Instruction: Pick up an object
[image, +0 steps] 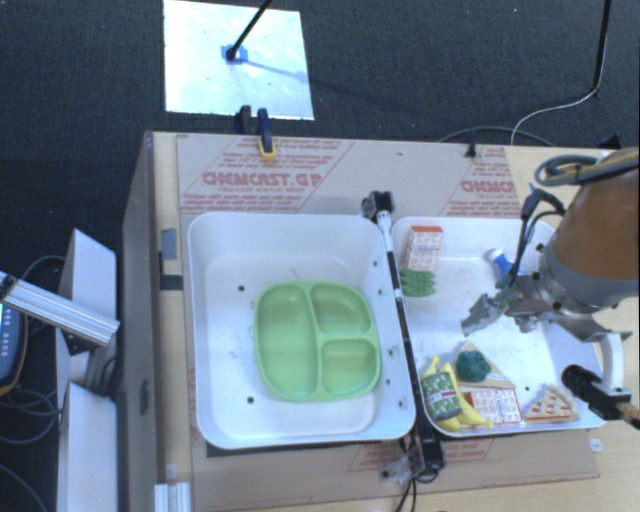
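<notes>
white right bin (455, 270): small orange-white carton (423, 247) upright, green bundle (418, 283) beside.

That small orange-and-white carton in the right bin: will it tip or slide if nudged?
The carton looks light and boxy, so it would probably slide rather than roll. It appears to lie flat against the green packet, so tipping seems unlikely; its faces may be slick.

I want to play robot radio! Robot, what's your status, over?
Gripper low over right bin, nothing seen held. Small toys scattered there. Green tray in left bin. Path clear.
</notes>
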